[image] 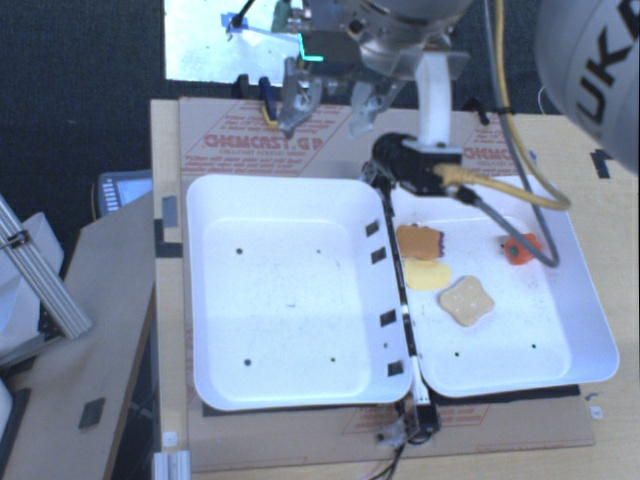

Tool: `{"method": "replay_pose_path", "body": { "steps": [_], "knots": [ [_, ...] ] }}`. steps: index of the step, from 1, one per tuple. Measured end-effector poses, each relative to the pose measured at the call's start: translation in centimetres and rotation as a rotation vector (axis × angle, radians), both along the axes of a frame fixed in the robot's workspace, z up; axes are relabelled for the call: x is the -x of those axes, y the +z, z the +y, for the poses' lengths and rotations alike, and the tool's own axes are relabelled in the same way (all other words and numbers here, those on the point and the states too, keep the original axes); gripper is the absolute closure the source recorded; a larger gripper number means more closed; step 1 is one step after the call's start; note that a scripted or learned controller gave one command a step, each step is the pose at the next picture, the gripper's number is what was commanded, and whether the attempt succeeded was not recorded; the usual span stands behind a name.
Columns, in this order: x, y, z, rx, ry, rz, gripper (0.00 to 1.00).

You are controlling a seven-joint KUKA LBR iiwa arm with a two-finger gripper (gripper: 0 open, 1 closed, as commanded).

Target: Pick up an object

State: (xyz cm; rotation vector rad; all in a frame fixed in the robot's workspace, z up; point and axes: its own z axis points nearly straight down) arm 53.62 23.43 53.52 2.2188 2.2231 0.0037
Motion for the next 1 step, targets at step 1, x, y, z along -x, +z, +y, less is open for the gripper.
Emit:
{"method": "replay_pose_path", "body": {
  "steps": [1],
  "knots": [
    [0.00, 0.00, 0.00, 0.000, 0.000, 0.000, 0.00]
  ]
}}
